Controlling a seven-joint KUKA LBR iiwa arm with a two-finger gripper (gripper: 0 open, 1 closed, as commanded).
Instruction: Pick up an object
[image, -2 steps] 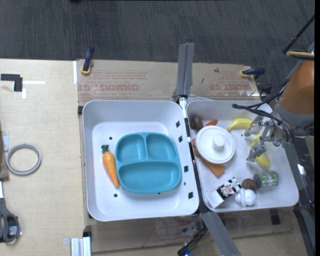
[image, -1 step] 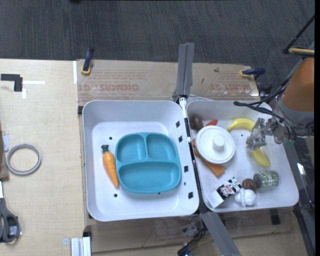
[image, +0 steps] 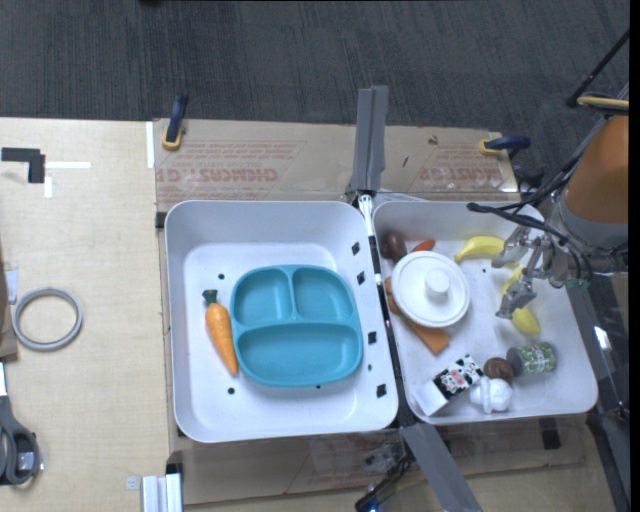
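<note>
On wooden bench (image: 80, 230), white bins (image: 190, 400)

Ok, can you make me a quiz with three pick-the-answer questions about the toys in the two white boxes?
1. Where does the orange toy carrot lie?
A. In the left white bin, beside the tray
B. In the right white bin
C. On the wooden bench

2. What colour is the three-part plastic tray?
A. Red
B. Blue
C. Yellow

3. How does the tray look inside?
A. Full of fruit
B. Holding the white lid
C. Nothing in its parts

Answers:
1 A: the carrot lies in the left white bin, along the tray's left edge.
2 B: the tray is light blue all over.
3 C: all three parts show bare blue plastic; the round white lid with a knob lies in the right white bin, where the pincer hangs.
</note>
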